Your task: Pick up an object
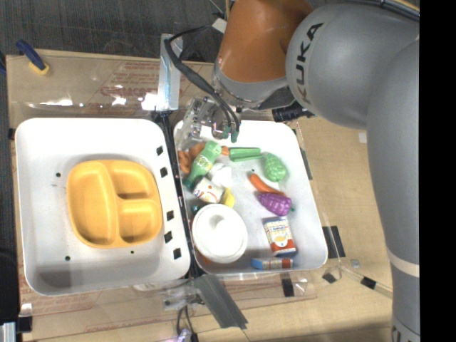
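Jaws of the gripper [208, 123] are tangled in cables and glare at the far left corner of the right bin [308, 191], so I cannot tell how they stand or whether anything sits between them. One grey arm [349, 63] with an orange band reaches in from the right, above two white bins. One of these, the left bin [43, 162], holds one yellow divided tray [114, 201] with three compartments.

Going down in size inside the right bin: one white round bowl [219, 232] near the front left; one green bottle [201, 164] just below the gripper, long axis running diagonally from far right to near left, cap end toward the gripper; one small juice carton [278, 235], upright; one bumpy green vegetable [274, 167]; one purple eggplant [274, 204], long axis slanting down to the right; one orange carrot [260, 184] between those two; one green bean-like stick [244, 153] lying nearly level; one marker [271, 263] along the front wall.
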`<state>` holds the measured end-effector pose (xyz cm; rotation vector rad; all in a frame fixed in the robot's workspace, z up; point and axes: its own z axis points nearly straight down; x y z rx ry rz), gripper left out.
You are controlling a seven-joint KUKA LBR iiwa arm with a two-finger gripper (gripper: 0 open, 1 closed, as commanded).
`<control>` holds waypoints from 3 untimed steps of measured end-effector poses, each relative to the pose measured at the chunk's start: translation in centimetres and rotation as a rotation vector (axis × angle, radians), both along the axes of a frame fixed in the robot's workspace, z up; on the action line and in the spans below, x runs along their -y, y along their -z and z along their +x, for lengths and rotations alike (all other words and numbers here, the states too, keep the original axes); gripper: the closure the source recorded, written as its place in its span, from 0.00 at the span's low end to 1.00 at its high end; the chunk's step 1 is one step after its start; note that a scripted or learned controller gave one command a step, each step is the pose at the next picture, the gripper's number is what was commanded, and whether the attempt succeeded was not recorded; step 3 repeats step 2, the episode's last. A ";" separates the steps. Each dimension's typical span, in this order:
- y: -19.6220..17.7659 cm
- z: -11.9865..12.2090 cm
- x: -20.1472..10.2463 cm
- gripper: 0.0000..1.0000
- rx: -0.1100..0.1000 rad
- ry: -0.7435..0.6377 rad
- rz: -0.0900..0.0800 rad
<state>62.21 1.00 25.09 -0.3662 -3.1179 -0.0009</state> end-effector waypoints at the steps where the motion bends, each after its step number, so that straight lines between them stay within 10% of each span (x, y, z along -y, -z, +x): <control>1: -1.2 0.1 0.0 1.00 0.005 -0.004 -0.002; 2: 6.1 -3.8 -8.4 1.00 -0.002 0.043 -0.001; 3: 6.1 -3.8 -8.4 1.00 -0.002 0.043 -0.001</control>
